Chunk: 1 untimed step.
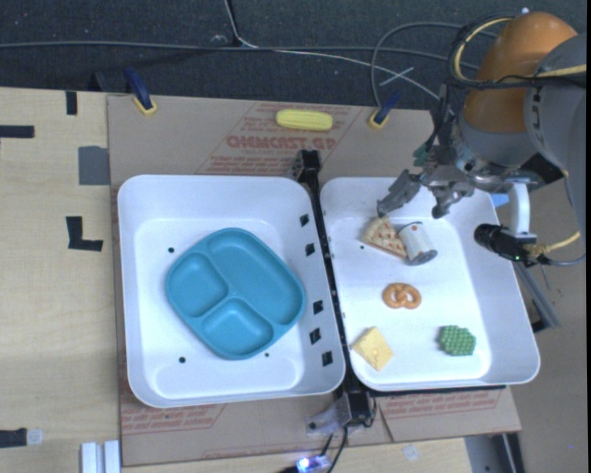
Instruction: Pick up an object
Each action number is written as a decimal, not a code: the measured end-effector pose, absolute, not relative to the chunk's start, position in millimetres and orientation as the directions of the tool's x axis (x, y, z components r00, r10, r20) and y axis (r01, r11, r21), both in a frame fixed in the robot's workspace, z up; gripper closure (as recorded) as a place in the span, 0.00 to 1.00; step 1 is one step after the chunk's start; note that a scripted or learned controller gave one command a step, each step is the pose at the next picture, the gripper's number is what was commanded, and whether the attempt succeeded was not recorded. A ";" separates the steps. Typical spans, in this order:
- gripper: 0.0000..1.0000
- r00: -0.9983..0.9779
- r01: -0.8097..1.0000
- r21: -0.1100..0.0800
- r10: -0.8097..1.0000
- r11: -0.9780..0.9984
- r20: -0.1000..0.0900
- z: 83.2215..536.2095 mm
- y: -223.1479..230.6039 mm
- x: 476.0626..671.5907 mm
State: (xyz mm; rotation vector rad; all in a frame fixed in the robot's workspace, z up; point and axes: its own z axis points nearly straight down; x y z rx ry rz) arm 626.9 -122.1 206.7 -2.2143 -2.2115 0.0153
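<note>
In the right bin (pixel 492 294) lie a tan waffle-like cracker (pixel 382 236), a small grey-white cylinder (pixel 416 241) beside it, a pretzel (pixel 402 296), a yellow cheese wedge (pixel 374 348) and a green knobbly piece (pixel 457 340). My gripper (pixel 418 198) hangs over the bin's upper part, just above the cracker and cylinder. Its two dark fingers are spread apart, with nothing between them.
The left bin (pixel 138 264) holds a blue three-compartment tray (pixel 235 292). A yellow banana-shaped item (pixel 303 119) lies on the cardboard behind the bins. Cables (pixel 404 67) loop above the arm. Clamps sit along the divider between the bins.
</note>
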 end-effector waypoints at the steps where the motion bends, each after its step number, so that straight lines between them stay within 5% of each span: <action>1: 0.00 -0.002 1.000 -0.002 1.000 0.002 0.000 215.1 -121.8 629.8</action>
